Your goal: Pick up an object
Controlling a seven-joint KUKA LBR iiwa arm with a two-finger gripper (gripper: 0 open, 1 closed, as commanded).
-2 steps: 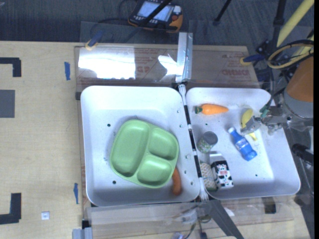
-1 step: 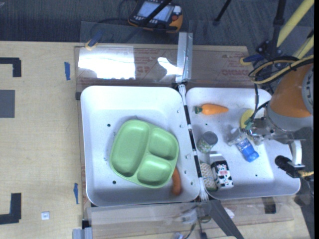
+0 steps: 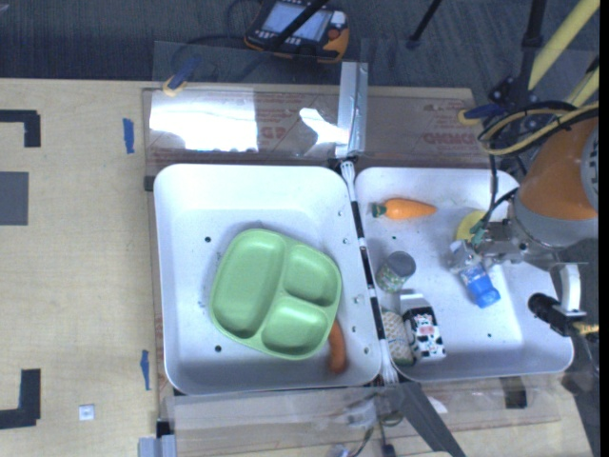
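**Count of things on the bench**

Two shallow white bins sit side by side: the left bin (image 3: 181, 255) and the right bin (image 3: 504, 341). The left bin holds one green divided plate (image 3: 274, 293) and one orange sausage-shaped piece (image 3: 337, 347) at its near right. The right bin holds one carrot (image 3: 407, 209), one small round jar (image 3: 394, 270), one blue object (image 3: 481, 288), one yellow object (image 3: 470, 225) and one black-and-white printed pack (image 3: 424, 329).

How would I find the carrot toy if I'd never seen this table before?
Look at the right white bin, the one the arm reaches into. Near its top edge, close to the divider, lies the carrot on its side. It is bright orange with a small green tip, unlike the grey tin and blue item below it.
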